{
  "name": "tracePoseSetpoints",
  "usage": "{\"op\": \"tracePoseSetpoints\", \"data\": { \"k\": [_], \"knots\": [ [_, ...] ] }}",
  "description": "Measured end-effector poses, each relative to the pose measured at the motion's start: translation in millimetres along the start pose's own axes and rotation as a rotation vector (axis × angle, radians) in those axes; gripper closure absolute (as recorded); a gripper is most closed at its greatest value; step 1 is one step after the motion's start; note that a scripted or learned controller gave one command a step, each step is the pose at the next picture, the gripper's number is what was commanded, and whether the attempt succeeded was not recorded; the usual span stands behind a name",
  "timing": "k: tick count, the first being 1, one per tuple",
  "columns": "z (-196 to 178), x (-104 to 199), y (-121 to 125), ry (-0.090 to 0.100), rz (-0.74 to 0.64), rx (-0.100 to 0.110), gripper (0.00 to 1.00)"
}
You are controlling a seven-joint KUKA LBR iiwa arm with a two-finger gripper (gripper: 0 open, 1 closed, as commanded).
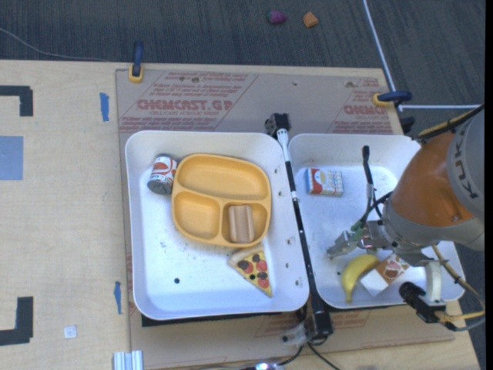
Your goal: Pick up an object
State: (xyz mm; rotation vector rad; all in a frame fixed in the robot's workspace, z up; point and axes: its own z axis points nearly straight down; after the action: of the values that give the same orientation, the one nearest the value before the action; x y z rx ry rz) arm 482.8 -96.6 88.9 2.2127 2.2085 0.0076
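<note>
At lower right I see the banana (353, 272) lying in the right bin (331, 230), my gripper (344, 245) just above it with fingers apart, nothing held. I judge this the approach; next I descend and close. Farther up sits a small carton (324, 181).

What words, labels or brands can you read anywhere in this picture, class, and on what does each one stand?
"CHEMCAST GP": red print, repeated and upside down, on the brown protective sheet under the bins.
"KU": partial grey letters on the arm at the right edge; the rest is cut off.
Small carton in the right bin: printing too small to read.
Can in the left bin: label too blurred to read.
</note>
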Motion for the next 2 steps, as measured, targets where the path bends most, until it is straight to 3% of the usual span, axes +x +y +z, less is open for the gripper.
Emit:
{"op": "tracePoseSetpoints", "data": {
  "k": [2],
  "knots": [
    [0.0,0.4,0.0,-0.001,0.002,0.000,0.00]
  ]
}}
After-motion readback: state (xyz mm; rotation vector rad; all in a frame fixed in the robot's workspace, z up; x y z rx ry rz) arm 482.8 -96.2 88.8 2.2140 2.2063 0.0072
